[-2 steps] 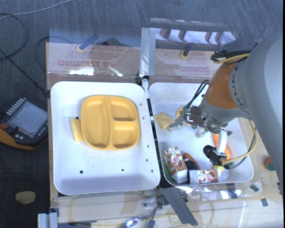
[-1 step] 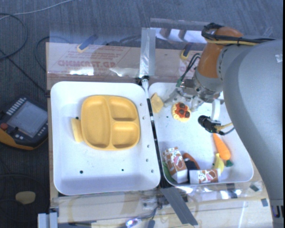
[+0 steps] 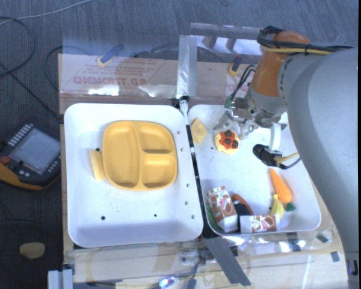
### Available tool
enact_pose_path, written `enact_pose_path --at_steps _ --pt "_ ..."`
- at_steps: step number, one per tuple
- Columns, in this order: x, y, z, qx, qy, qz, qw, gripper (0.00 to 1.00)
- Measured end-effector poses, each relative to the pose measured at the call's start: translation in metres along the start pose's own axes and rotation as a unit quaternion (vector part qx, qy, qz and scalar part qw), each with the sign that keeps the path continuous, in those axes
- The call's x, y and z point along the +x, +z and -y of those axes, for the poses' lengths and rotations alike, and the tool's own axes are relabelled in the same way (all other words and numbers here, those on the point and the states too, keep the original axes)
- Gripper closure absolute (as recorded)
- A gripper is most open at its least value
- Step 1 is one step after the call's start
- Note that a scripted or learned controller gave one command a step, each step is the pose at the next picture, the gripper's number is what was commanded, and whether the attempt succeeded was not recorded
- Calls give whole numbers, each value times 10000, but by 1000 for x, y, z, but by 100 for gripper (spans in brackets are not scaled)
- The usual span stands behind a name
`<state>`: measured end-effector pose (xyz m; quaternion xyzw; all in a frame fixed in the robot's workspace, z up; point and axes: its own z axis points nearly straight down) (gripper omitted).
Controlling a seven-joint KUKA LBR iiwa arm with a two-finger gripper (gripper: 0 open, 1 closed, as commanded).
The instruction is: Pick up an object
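My gripper [image 3: 237, 124] hangs low over the back of the right bin [image 3: 301, 221], under the arm's orange band. Just in front of it, and slightly left, lies a small round yellow toy with red and dark toppings [image 3: 227, 141]. I cannot tell whether the gripper touches it. A yellow wedge [image 3: 198, 130] lies by the bin's left wall. An orange carrot [image 3: 281, 186] and a small banana [image 3: 277, 209] lie at the right side. Two printed cartons [image 3: 220, 203] [image 3: 259, 223] and a dark brown piece [image 3: 241, 205] sit at the front.
The left bin [image 3: 84, 221] holds a yellow divided plate [image 3: 139, 154] with a pale yellow strip [image 3: 96, 165] at its left edge. A black cable connector [image 3: 265, 155] hangs beside the gripper. The arm's grey body covers the right bin's right edge. A pendant [image 3: 25, 154] lies left of the bench.
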<state>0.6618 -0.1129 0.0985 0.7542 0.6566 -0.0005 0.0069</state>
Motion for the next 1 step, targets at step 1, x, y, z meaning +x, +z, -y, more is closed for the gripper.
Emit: enact_pose_path --at_steps 1 --pt "65 -86 2 44 -812 -30 9967 100"
